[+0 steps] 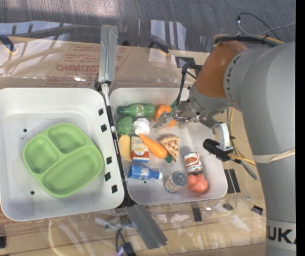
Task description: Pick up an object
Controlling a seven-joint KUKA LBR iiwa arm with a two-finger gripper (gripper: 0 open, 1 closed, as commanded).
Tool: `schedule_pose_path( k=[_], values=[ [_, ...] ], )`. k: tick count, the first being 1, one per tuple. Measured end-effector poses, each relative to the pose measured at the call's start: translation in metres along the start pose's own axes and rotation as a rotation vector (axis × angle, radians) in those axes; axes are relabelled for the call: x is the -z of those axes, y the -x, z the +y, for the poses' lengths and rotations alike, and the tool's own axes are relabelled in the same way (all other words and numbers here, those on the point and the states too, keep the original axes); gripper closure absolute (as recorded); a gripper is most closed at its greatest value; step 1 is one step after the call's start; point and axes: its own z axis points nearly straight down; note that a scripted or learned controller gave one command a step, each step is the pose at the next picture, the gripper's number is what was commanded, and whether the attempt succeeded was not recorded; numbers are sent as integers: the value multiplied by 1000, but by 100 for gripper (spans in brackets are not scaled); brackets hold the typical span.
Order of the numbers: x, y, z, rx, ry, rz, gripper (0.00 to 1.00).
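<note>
The gripper (166, 120) hangs over the upper middle of the right bin (216, 188), its metal fingers pointing left; whether they are apart or together cannot be told. Nothing can be seen between them. Just beside the tip lies a small orange piece (163, 111), and left of that a green bottle (137, 110) lies on its side along the bin's far wall.

The rest of the toys crowd the bin's left and middle. Below the bottle sit a green broccoli (125, 125) and a white ball (141, 126). A yellow corn (125, 146) lies against the left wall, touching a small can (139, 149) with a red and white label, too small to read. A carrot (153, 146) slants across from the can toward a pizza slice (169, 144). Nearer the front lie a blue bottle (143, 173), a grey tin (176, 180), a red-labelled jar (193, 163) and a pink peach (198, 184), the last near the front right corner.

Open floor in this bin is on the right side, under the wrist, and a strip along the front wall.

The left bin (8, 143) holds a green tray (63, 159) with three sections, set low and central, with bare white floor all round it, widest along the far side.

Behind the bins lies cardboard (62, 63) with faint red print, not readable. White letters "UKA" (281, 234) show on the arm's base at lower right.
</note>
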Motion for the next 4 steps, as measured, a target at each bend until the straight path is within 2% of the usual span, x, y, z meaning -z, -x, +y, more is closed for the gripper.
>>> schedule_pose_path(
  k=[1, 2, 3, 4],
  values=[
    [-18, -40, -51, -35, 2, 0, 0],
    [-4, -79, -114, -92, 9, -13, 0],
    [-16, -79, -126, -100, 9, -2, 0],
    [170, -90, -118, -506, 6, 0, 0]
  ],
)
